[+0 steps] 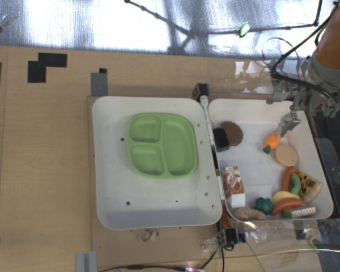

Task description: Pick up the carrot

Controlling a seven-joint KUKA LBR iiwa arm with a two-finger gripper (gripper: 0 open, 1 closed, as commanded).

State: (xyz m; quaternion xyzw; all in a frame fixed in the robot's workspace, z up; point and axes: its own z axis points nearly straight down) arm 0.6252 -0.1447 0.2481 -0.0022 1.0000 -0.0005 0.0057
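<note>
Over the right bin (316, 152), near its far right corner, I see my gripper (288, 123) hanging down with its tip just above the carrot (271, 142). From here I cannot tell its state, nor whether it touches the carrot. That carrot lies on the bin floor, orange with a green end, just beside a tan oval slice (286, 155).
</note>
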